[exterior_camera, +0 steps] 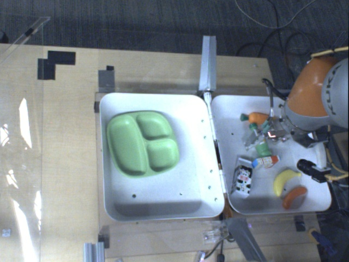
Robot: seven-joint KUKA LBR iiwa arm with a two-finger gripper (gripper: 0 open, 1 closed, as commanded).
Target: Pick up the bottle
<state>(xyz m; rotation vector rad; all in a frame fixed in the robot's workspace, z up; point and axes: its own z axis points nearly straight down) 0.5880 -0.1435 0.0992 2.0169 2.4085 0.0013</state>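
1. One gripper (pixel 271 132) hangs low over the right bin (pixel 229 125), one of two white bins; whether its fingers are spread or pressed together cannot be told.
2. One small bottle (pixel 265 161), white with a red end and a blue end, lies on its side just below the fingers, apart from them, on the floor of the right bin.
3. One orange and green carrot-like toy (pixel 255 117) lies just up and left of the fingers.
4. One yellow banana (pixel 283 180) and one orange-red sausage-shaped piece (pixel 295 196) lie further below, past the bottle.
5. One small black-and-white pack (pixel 243 179) lies below and left of the fingers.
6. One green sectioned plate (pixel 143 143) sits in the left bin (pixel 191 192), well apart to the left.
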